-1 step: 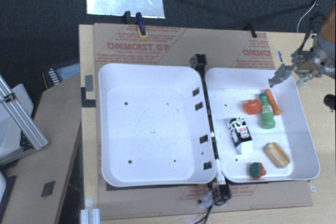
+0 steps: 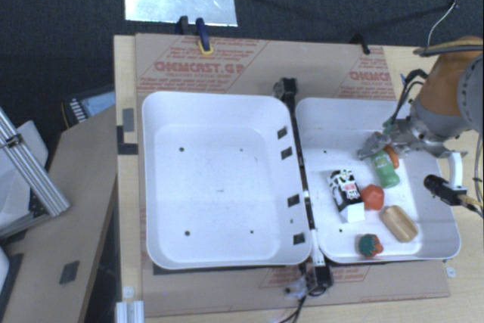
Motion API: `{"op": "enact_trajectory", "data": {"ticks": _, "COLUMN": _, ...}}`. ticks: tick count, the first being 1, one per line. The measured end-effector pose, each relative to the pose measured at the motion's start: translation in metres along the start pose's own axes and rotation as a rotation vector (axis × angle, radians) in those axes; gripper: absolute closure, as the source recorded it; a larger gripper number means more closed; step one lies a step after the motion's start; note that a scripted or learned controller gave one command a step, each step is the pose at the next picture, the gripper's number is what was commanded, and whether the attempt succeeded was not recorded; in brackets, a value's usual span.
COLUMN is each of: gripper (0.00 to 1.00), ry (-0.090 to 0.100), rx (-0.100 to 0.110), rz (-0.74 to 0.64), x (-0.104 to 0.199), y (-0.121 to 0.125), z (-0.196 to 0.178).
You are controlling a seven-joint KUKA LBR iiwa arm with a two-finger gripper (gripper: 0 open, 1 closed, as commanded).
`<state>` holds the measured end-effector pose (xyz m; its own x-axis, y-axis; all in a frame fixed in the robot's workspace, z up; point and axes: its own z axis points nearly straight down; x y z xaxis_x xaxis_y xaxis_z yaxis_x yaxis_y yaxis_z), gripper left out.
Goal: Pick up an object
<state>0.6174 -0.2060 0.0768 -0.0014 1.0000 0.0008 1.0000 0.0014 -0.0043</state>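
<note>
the green bottle-like object (image 2: 386, 172) with an orange end lies in the right bin (image 2: 435, 242), near its far right side, directly under the jaws (image 2: 382, 147). whether the jaws are clenched on it or released cannot be told from here. nearer in the same bin sit a black-and-white block (image 2: 345, 189), an orange-red ball (image 2: 372, 197), a tan bread-like piece (image 2: 398, 223) and a small green-and-red toy (image 2: 369, 244). the left bin (image 2: 219, 185) stands beside it on the bench (image 2: 249, 60).
</note>
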Motion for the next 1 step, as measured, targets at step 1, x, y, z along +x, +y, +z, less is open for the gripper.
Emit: {"op": "enact_trajectory", "data": {"ticks": 1, "gripper": 1.0, "ry": -0.005, "rx": -0.014, "rz": -0.002, "x": -0.0011, "y": 0.0043, "z": -0.0217}}
